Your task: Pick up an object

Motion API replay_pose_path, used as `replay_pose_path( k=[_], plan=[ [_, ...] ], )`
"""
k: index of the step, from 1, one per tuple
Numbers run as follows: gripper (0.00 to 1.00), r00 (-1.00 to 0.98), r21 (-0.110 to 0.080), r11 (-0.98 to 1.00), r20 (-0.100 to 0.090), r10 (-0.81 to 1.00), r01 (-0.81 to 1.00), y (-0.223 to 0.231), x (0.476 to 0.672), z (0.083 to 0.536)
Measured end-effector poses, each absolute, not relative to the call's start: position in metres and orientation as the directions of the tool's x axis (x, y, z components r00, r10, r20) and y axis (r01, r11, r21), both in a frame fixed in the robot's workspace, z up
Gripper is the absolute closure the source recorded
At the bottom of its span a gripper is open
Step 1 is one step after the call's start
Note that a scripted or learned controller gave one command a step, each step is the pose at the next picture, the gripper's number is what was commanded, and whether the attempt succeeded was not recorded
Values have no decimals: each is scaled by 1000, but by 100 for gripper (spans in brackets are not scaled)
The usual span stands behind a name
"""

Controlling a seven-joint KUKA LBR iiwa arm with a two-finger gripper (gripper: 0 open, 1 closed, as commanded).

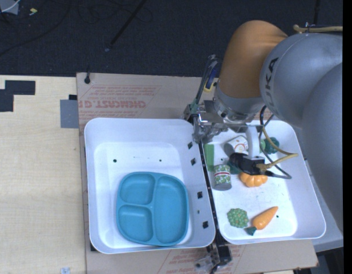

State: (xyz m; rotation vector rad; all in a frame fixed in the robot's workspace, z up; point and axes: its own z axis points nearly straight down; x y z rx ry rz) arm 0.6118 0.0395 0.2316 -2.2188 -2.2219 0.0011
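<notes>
Weighing the small can [222,177], I judged it light, stiff and slick-sided, best pinched across its round body. It stood at the right bin's [312,210] nine o'clock edge, my gripper [205,129] near its twelve. An orange pumpkin [253,180] lay at its three, a toy carrot [263,217] at five. Whether I was spread or pressed together, I couldn't tell.

Lighting was even and moderately bright from overhead, white bins [101,153] read slightly blown out, soft shadows lay under the arm [290,73], dark floor [107,27] stayed murky, overall focus was soft, slightly grainy.
</notes>
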Motion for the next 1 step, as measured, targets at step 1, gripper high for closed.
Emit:
replay_pose_path(
  k=[1],
  plan=[
    [100,2,-5,-2,-1,1000,1000,26,612,217]
  ],
)
